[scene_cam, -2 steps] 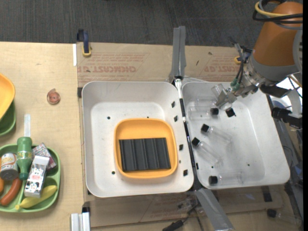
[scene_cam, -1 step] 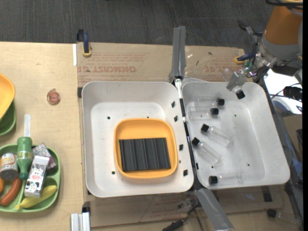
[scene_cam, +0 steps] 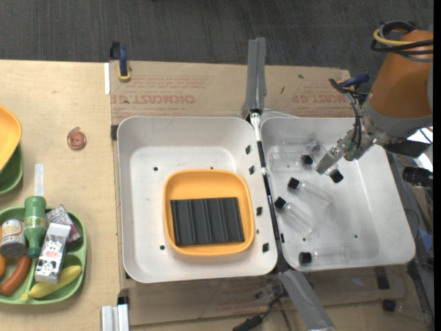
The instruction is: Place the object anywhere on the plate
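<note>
An orange square plate (scene_cam: 205, 179) lies in the middle of the left bin (scene_cam: 138, 143). A black ridged slab (scene_cam: 207, 221) rests flat on the plate and covers most of its lower half. My gripper (scene_cam: 329, 166) hangs low over the upper middle of the right bin (scene_cam: 386, 226), well to the right of the plate. Several clear plastic bottles with black caps lie in that bin: one cap (scene_cam: 306, 160) just left of the gripper, one (scene_cam: 293, 183) below it, and another (scene_cam: 304, 258) near the front wall. Nothing is visibly held.
The divider between the bins (scene_cam: 262, 185) stands between gripper and plate. On the bench at far left are a green tray of toy food (scene_cam: 65, 271), a yellow bowl (scene_cam: 7, 140) and a small pink disc (scene_cam: 76, 138). A blue clamp (scene_cam: 121, 62) is at the cardboard's back edge.
</note>
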Motion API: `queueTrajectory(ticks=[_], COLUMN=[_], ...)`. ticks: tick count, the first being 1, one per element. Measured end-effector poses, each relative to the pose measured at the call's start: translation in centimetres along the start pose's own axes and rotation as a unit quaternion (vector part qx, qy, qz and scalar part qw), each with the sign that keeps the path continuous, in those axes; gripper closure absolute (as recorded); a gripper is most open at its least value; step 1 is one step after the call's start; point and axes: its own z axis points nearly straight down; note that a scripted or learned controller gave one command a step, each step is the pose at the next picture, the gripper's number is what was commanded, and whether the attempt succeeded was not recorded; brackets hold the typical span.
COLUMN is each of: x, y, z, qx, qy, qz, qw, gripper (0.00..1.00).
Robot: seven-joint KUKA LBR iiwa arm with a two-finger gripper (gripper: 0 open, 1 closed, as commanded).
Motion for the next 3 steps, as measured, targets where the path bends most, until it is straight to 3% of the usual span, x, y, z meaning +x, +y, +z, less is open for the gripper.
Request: queueTrajectory(ticks=[1,2,3], x=[-6.1,-6.1,-9.3], y=[2.8,2.8,-0.3], z=[-2.4,-2.4,-14.6], qx=[-0.002,-0.002,-0.001], qy=[-0.002,-0.002,-0.003], qz=[-0.1,-0.1,-0.141], qw=[0.995,0.995,0.99], gripper=[1.0,0.0,0.0])
